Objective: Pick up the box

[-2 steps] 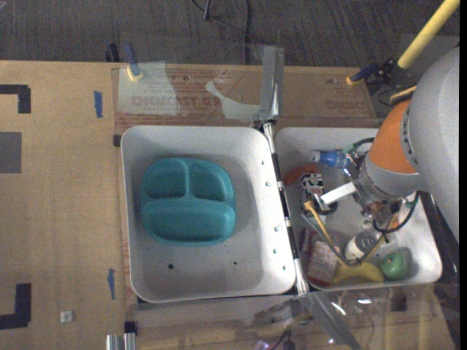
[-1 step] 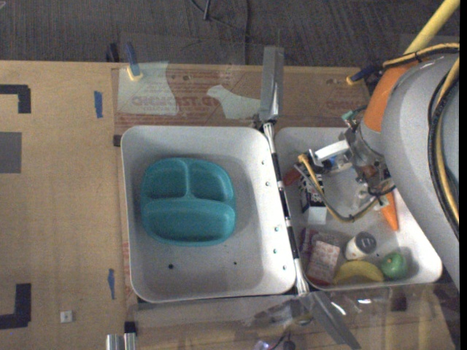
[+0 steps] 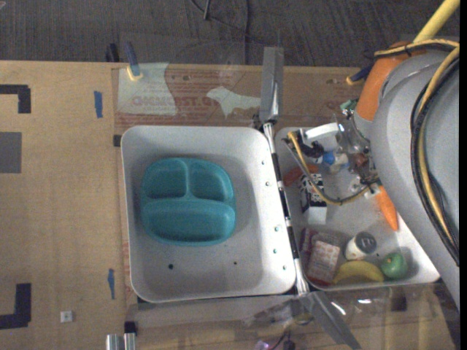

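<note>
At the near edge of the right shallow white bin (image 3: pixel 419 257), a yellow banana (image 3: pixel 359 271) lies flat, and a small green apple (image 3: pixel 394 265) sits just beside its right end. Just to the left of the banana is the small flat box with a pink and white pattern (image 3: pixel 325 256), in the near left corner of this bin and close to the wall between the two bins. A small white bottle with a dark cap (image 3: pixel 361 245) lies just behind the banana, between the box and the apple. A little farther back, an orange carrot (image 3: pixel 387 207) lies at a slant near the right wall. Above the middle and far part of the same bin is the hand (image 3: pixel 328 168) of the grey arm (image 3: pixel 416 137), with cables and a blue part around it. It is apart from the box, and I cannot tell if it is released or clenched. In the left shallow white bin (image 3: pixel 146 268), a teal plastic plate with three compartments (image 3: pixel 188 200) lies flat. Both bins stand on the light brown counter (image 3: pixel 58 195), and behind them is dark floor (image 3: pixel 87 13).
</note>
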